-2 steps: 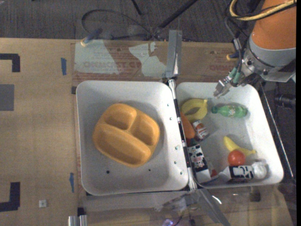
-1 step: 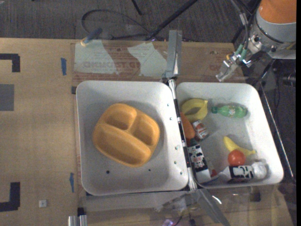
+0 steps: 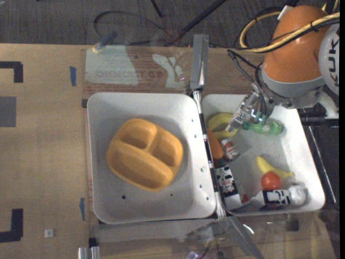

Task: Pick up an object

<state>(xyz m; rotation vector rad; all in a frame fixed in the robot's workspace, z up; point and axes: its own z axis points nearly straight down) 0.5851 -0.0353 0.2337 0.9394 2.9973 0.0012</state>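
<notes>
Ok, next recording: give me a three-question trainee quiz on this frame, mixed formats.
1. True or false: the orange divided plate lies in the left bin.
2. Multiple choice: the gripper is above which bin? A) left bin B) right bin C) neither
3. Fill in: the red tomato sits right beside a ______ banana.

Key: 1 true; 2 B; 3 yellow.

The 2 white bins (image 3: 102, 144) look like smooth matt plastic; the yellow divided plate (image 3: 144, 154) is glossy plastic; the desk (image 3: 43, 144) shows pale matt wood.
</notes>
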